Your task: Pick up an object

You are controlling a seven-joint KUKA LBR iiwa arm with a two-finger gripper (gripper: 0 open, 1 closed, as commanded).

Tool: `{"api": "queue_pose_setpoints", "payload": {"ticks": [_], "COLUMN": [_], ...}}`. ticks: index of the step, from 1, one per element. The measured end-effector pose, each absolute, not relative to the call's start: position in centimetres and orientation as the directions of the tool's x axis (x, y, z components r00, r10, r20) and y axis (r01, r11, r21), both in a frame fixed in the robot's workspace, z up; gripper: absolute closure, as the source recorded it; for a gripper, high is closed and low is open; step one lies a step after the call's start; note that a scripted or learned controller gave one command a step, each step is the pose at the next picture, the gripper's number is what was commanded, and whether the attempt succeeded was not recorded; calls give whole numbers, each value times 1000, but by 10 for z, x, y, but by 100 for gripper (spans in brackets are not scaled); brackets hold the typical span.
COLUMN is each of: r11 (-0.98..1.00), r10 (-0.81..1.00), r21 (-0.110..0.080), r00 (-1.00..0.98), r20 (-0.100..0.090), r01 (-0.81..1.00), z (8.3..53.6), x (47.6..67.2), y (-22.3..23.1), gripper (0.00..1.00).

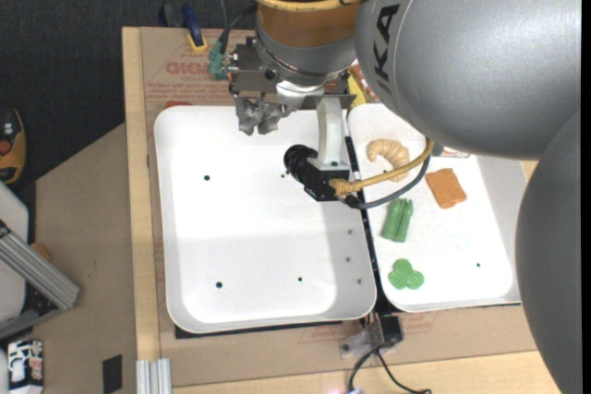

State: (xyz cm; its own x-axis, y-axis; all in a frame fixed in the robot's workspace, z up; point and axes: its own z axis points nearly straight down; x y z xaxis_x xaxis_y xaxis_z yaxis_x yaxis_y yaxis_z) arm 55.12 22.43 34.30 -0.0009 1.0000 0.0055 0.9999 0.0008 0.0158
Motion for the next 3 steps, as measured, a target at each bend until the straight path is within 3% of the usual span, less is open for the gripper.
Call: {"api": "queue_pose_setpoints", "payload": {"ticks": [1, 2, 3], "r11": [-1, 0, 2], "r10": [1000, 1000, 1000], "r21": [10, -20, -5], "r00": [1, 0, -2], "r20": [0, -5, 0], "r01": [1000, 1000, 1000], "z": [382, 239, 259], "x": [646, 561, 530], "y": [223, 224, 225], "gripper": [100, 100, 100]}}
